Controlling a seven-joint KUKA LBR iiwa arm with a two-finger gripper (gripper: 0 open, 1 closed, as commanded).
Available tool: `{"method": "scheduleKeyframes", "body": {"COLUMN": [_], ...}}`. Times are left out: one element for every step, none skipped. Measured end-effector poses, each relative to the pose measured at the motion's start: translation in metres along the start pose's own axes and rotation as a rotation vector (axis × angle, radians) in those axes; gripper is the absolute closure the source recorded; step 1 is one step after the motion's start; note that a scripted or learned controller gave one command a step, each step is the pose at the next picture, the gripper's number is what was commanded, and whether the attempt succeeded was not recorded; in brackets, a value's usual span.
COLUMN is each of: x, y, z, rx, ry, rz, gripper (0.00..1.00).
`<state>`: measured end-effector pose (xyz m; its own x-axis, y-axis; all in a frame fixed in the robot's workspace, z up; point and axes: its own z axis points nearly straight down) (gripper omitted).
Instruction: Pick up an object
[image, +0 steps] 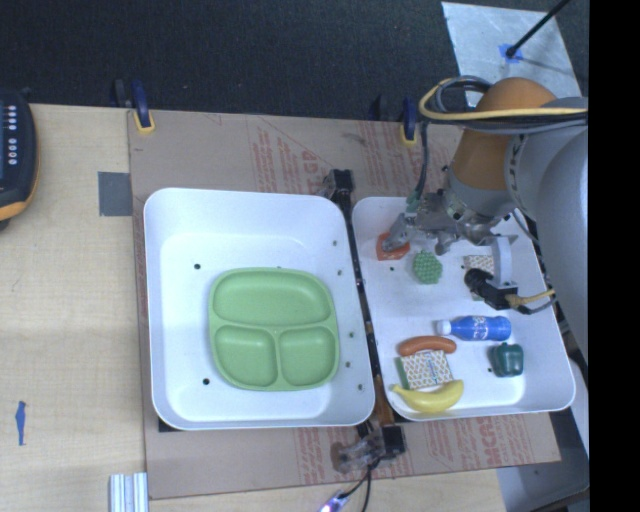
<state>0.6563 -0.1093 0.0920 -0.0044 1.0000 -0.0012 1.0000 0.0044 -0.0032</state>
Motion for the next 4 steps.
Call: {"method": "scheduleKeyframes", "body": {"x": [-0.039,-0.009,0.009,0.005], "y": [-0.099,-0.045,0.000,0.000], "z": [0.001,0.000,0.000,0.000], "rx": [0.002,-0.001,-0.001,-0.001], "ry": [0.000,0.000,0.001,0.000], "rz": [0.001,-0.001,0.000,0.001], "gripper": [0.00,0.00,0.00,0.00]}}
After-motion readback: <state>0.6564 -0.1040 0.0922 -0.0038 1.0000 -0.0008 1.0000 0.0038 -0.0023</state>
